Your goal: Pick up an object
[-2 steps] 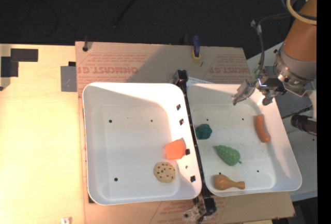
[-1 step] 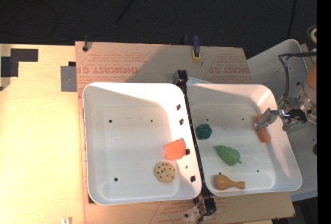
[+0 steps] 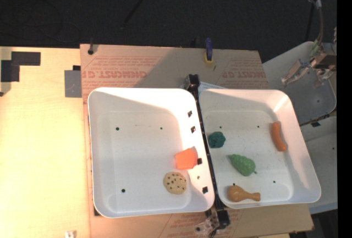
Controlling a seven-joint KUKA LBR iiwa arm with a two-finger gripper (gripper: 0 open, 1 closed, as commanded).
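The left bin [image 3: 110, 116] holds an orange block [image 3: 186, 159] near its right wall and a round speckled cookie [image 3: 175, 182] just in front of it. In the right bin [image 3: 247, 102] lie a dark teal lump [image 3: 216, 139], a green leafy piece [image 3: 242, 164], a tan drumstick [image 3: 243, 194] at the front, and an orange-red sausage [image 3: 279, 136] by the right wall. All of these lie apart from one another.
Both bins rest on a brown cardboard sheet [image 3: 165, 69] over a pale wooden bench [image 3: 38, 138]. Black clips [image 3: 193, 116] line the seam between the bins. A blue clamp [image 3: 208, 50] stands at the back. A grey fixture with cables [image 3: 314, 66] sits at the far right.
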